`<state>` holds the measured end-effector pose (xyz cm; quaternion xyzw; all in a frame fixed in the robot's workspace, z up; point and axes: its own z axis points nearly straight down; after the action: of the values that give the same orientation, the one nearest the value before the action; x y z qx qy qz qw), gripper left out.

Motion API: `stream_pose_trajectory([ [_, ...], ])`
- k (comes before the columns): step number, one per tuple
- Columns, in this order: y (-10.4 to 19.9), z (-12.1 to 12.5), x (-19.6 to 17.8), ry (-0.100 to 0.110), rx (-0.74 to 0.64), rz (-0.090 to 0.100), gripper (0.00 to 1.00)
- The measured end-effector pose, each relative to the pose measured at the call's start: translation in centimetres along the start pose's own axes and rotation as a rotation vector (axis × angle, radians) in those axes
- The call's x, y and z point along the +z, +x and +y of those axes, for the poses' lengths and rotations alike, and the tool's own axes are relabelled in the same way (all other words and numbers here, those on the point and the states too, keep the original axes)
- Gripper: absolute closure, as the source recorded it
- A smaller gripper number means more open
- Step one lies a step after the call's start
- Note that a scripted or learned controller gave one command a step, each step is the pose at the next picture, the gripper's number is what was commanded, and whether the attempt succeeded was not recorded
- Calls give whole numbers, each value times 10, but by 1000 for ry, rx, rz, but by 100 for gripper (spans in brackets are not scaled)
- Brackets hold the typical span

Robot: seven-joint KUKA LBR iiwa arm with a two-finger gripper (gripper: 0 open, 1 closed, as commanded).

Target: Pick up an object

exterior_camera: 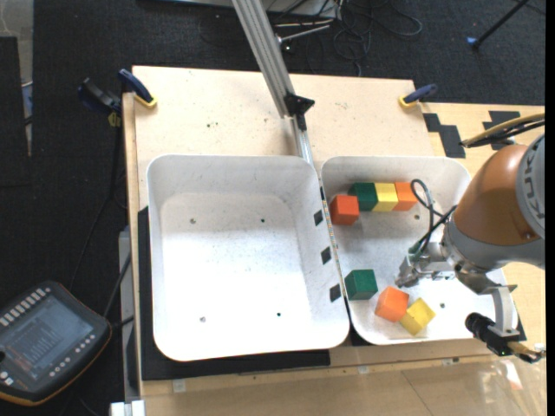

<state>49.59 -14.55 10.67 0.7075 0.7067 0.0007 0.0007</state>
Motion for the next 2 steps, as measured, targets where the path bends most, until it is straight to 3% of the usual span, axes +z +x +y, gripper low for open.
stream_pose_trajectory([
  [2,-14,-3,-120,-6,-3,-3,100],
])
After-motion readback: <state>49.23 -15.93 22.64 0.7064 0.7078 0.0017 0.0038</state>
